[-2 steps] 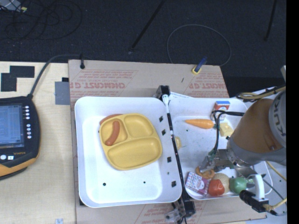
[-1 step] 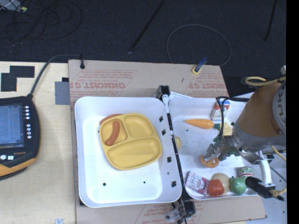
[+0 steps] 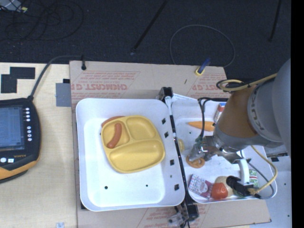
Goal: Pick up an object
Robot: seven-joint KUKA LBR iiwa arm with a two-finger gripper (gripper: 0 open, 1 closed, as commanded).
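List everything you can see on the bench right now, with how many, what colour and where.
Bins: two, white, side by side on cardboard.
Divided plate: one, yellow, left bin.
Hot dog: one, reddish, plate's left compartment.
Carrot: one, orange, right bin, far side.
Tomato: one, red, right bin, near edge.
Packet: one, red and white, beside the tomato.
Control pendant: one, orange and grey, far left.
Arm: one, grey with orange band, over the right bin.
Gripper: one, low in the right bin.
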